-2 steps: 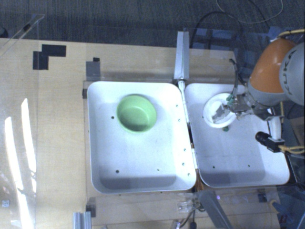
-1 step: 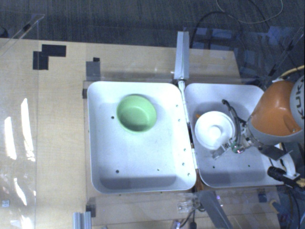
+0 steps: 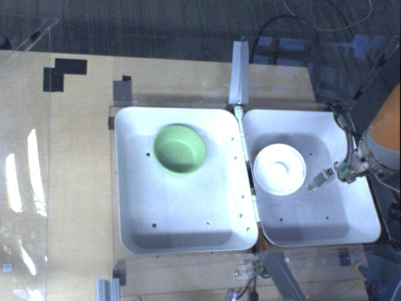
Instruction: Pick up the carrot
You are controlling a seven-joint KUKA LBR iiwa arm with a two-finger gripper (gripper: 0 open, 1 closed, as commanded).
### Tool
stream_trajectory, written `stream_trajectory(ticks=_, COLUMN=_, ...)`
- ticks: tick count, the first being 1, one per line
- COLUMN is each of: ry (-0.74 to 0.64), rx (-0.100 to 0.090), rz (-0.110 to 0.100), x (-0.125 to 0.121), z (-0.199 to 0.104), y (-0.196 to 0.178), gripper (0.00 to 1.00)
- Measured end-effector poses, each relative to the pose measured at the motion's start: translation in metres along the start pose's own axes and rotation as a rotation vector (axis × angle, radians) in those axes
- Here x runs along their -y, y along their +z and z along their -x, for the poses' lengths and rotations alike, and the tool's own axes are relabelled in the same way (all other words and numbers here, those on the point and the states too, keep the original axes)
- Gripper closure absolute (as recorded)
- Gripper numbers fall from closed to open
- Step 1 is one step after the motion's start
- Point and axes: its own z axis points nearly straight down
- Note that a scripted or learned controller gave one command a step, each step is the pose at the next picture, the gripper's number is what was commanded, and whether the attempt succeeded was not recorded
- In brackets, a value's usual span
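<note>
Gripper [image 3: 321, 179] beside white plate [image 3: 279, 168], green bowl [image 3: 180, 148] in left bin [image 3: 182, 234]

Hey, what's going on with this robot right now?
The arm's gripper hangs low in the right bin, just right of a white bowl. Nothing shows between its fingers. A green bowl sits in the left bin. I can't spot a carrot.

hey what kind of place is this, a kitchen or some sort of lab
Most likely a robotics lab, not a kitchen. A robot arm reaches over two white bins fixed side by side on a wooden bench, with loose cables on the carpet behind. The green bowl and white bowl look like props.
</note>
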Motion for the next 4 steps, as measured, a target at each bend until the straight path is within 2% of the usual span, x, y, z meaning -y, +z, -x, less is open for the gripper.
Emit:
stream_trajectory(ticks=1, ry=0.078, rx=-0.005, rz=-0.005, x=-0.068, z=-0.003, y=0.108, gripper=0.0)
stream_trajectory(ticks=2, ry=0.185, rx=-0.006, rz=-0.019, x=-0.143, z=0.017, y=0.124, gripper=0.0)
stream_trajectory(ticks=3, ry=0.022, rx=-0.007, rz=-0.014, x=-0.123, z=0.073, y=0.041, gripper=0.0)
stream_trajectory(ticks=4, ry=-0.097, rx=-0.002, rz=0.002, x=-0.128, z=-0.002, y=0.122, gripper=0.0)
